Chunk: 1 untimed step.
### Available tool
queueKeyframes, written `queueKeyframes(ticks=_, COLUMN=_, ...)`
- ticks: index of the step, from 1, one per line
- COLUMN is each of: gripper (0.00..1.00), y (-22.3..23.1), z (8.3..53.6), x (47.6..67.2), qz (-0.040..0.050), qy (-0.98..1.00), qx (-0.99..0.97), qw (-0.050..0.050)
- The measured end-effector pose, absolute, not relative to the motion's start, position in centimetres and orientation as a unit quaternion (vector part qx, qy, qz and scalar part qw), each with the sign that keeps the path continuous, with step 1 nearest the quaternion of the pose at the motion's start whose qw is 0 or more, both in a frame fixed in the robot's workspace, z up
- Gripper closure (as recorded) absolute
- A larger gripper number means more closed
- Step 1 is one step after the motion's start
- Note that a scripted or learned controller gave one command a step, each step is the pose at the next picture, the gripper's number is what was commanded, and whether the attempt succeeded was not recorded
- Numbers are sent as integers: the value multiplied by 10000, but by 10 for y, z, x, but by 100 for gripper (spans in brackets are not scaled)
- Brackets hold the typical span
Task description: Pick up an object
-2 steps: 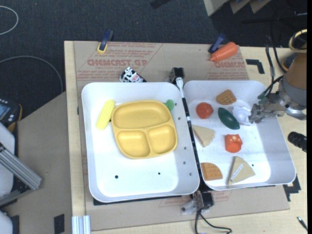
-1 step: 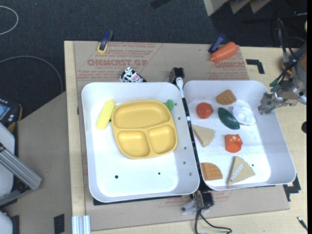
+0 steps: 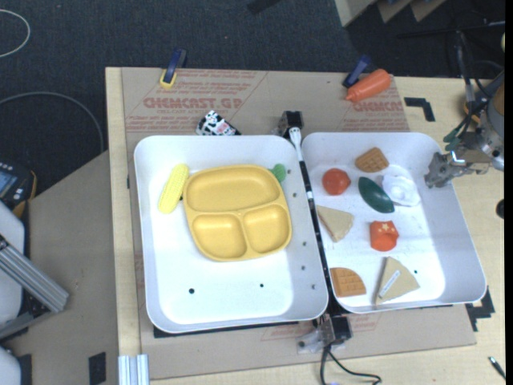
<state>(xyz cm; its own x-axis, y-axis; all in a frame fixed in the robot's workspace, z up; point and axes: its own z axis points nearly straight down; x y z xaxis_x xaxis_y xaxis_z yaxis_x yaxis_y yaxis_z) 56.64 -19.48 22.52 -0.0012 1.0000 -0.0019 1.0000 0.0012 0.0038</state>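
The right bin [image 3: 449, 239] holds several toy foods: a red tomato [image 3: 337, 181], a dark green piece [image 3: 375, 194], a pale clear object [image 3: 400, 188], a brown cookie [image 3: 371, 160], a tan wedge [image 3: 335, 222], a red pepper [image 3: 384, 234], a waffle [image 3: 347, 281] and a sandwich wedge [image 3: 396, 279]. My gripper [image 3: 446, 167] hangs over the bin's upper right edge, to the right of the clear object. Nothing shows in its grasp.
The left bin [image 3: 160, 279] holds a yellow divided plate [image 3: 236, 211], a corn cob [image 3: 172, 188] and a small green piece [image 3: 278, 172]. On the bench behind the bins lie an orange carrot [image 3: 369, 85], a black-and-white toy [image 3: 216, 123] and a yellow clamp [image 3: 170, 72].
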Motion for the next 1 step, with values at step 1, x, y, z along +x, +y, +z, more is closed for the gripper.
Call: queueKeyframes(ticks=1, gripper=100, y=-134, z=218, x=563, qz=-1, qy=7088, qx=7054, qw=-19)
